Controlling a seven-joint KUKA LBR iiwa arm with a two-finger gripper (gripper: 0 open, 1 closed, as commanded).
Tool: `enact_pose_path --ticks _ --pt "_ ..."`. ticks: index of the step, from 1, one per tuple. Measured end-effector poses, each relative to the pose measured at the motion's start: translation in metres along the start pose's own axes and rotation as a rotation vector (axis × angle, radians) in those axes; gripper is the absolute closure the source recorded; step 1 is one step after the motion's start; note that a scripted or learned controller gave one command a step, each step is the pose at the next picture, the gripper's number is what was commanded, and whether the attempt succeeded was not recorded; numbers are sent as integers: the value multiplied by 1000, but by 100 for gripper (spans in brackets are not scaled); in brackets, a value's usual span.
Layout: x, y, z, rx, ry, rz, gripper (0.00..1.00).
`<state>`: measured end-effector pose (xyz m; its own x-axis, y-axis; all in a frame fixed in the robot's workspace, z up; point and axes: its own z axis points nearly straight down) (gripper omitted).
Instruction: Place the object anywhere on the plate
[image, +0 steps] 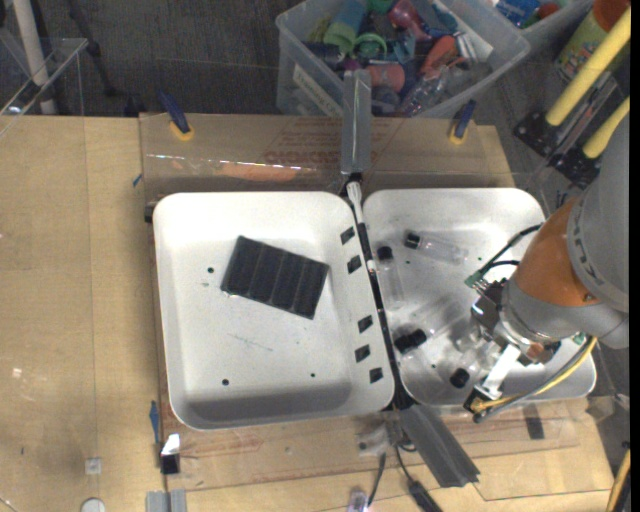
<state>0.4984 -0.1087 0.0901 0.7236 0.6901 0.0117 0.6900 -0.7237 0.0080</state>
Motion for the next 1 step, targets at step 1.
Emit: enact_pose_path --ticks 1 --pt "-40 50 1 2 -5 279 100"
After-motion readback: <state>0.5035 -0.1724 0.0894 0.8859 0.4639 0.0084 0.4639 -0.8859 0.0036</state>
